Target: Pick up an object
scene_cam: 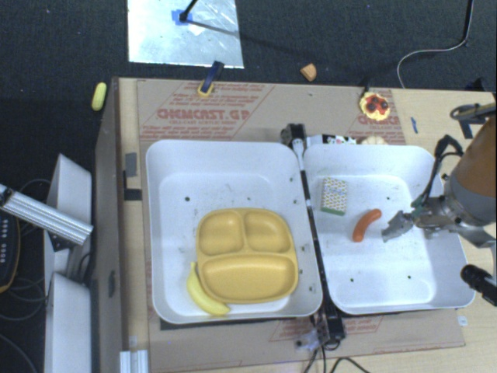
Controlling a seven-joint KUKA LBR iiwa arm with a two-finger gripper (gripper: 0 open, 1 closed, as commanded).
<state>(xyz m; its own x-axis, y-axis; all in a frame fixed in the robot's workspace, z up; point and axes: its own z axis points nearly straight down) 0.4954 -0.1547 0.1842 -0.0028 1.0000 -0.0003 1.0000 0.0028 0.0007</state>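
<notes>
An orange sausage (366,224) lies near the middle of the right bin (373,286). Up and left of it rests a small green-dotted sponge (335,196). My gripper (394,228) hovers low over the right bin, just right of the sausage, reaching in from the right edge; nothing shows between its tips. In the left bin (225,169) sits a yellow divided plate (247,253) with a banana (203,293) against its lower left rim.
A central divider (309,208) separates the two bins. On the cardboard behind the bins lie a small pizza toy (375,104) and a blue-yellow clip (208,78). The arm's grey body (474,185) hangs over the right bin's right wall.
</notes>
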